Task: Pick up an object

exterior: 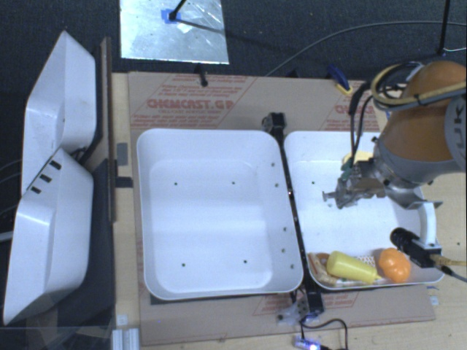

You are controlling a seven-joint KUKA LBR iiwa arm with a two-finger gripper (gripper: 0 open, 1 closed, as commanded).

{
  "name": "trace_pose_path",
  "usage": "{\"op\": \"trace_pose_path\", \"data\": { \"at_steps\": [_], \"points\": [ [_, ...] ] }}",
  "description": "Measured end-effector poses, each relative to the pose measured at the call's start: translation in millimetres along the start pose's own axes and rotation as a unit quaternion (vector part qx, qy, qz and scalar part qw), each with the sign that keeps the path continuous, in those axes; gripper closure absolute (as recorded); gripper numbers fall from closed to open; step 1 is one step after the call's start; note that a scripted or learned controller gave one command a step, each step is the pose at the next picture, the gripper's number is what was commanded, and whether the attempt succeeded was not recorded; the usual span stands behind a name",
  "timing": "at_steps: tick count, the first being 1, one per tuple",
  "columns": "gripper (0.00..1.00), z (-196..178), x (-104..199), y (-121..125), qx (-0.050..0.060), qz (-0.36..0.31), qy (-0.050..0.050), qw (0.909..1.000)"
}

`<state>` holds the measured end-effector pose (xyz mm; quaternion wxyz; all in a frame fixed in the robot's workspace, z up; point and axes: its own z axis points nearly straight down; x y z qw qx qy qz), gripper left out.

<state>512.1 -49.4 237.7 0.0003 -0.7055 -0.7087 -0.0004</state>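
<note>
**Gripper hovers mid-bin, the objects lie at the near edge**

The gripper (pixel 341 194) hangs over the bare middle of the right bin (pixel 314 159), pointing toward the divider between the bins. Whether it is spread or pressed together I cannot tell; it is small and dark against the white floor, and nothing shows between its tips. Behind it the grey arm (pixel 419 133) with its orange band comes in from the right.

The candidates sit well apart from the gripper, along the bin's near wall: a yellow object (pixel 352 267) lying on its side, and just beside it, to the right, an orange object (pixel 395 265). A pale, flat thing seems to lie under them, too unclear to name. The left bin (pixel 211 210) is next door, across the divider.

The step in hand looks like the approach, with no grasp made. The next move calls for travelling toward the near wall, centring over one object, and descending without clipping the wall or nudging the neighbour.
</note>
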Motion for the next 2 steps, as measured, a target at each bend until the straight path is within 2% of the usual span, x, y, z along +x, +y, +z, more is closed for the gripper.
{"op": "trace_pose_path", "data": {
  "at_steps": [1, 2],
  "points": [
    [1.00, 13, 50, -1, 0.000, 0.000, 0.000, 1.0000],
    [1.00, 9, 111, 6, -0.001, 0.000, 0.000, 1.0000]
  ]
}}
